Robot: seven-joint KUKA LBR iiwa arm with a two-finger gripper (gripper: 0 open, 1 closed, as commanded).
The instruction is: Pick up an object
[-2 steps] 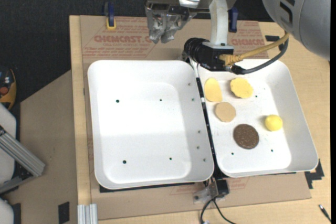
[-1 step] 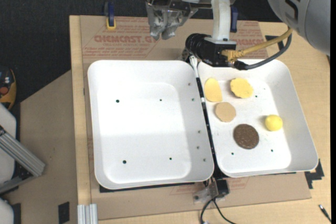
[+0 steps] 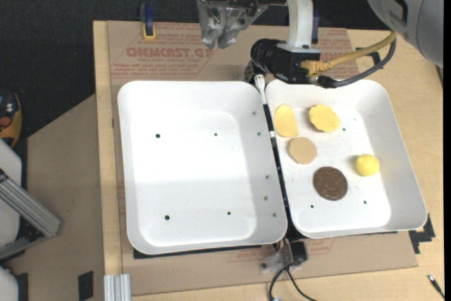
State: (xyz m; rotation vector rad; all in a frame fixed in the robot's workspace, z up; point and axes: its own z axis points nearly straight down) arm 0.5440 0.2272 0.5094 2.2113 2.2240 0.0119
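Note:
The right bin (image 3: pixel 394 151) holds several food-like pieces: a pale yellow oval (image 3: pixel 285 121), a yellow round piece (image 3: pixel 324 118), a tan disc (image 3: pixel 302 150), a dark brown disc (image 3: pixel 330 182) and a small yellow ball (image 3: pixel 367 165). My gripper (image 3: pixel 220 33) hangs high above the bench, over the brown board behind the left bin's far edge, well away from all the pieces. Its fingers point down close together, and nothing shows between them.
The left bin (image 3: pixel 141 151) sits beside the right one, their rims meeting along the middle. A blue and yellow clamp (image 3: pixel 148 21) stands at the board's far left corner. Grey metal rails (image 3: pixel 28 211) lie off the bench at the lower left.

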